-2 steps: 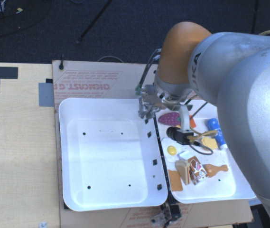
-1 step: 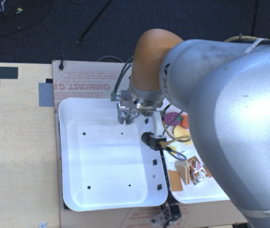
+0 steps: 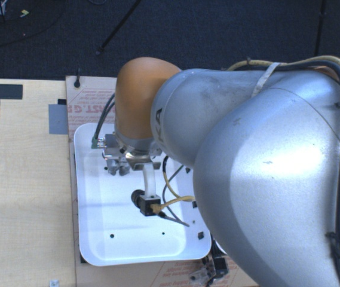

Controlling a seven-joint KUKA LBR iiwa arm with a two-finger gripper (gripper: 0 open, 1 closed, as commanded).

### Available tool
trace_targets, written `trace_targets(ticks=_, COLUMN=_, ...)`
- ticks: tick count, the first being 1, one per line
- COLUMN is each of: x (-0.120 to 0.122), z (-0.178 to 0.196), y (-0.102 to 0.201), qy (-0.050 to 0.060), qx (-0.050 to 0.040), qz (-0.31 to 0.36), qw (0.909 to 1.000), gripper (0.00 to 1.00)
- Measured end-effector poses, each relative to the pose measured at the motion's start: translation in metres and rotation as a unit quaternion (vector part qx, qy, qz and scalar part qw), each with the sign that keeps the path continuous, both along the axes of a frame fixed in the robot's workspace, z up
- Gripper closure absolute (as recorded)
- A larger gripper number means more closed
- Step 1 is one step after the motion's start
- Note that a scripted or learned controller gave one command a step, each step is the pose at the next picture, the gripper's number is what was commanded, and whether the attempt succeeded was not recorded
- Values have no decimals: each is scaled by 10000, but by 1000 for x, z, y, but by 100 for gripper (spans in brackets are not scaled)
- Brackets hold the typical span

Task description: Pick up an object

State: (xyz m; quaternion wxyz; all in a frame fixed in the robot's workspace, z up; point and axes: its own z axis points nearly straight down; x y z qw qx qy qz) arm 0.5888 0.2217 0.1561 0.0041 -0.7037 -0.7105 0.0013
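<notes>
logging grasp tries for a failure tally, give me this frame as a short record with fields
arm: grey arm with orange band, reaching in from the right
position: gripper over the far left part of the white bin, nothing visibly held
object: small dark item by the bin's near right corner, apart from the gripper
under bin: cardboard sheet with red print
</notes>
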Motion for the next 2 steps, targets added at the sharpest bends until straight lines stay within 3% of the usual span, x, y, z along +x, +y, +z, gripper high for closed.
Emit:
trace_targets(ticks=1, x=31, z=5, y=23, qy=-36, qx=-14, qz=-42, qw=10000, gripper=100)
trace_targets(ticks=2, x=-3, z=-32, y=20, qy=7, qx=-33, qz=-65, qw=10000, gripper=100)
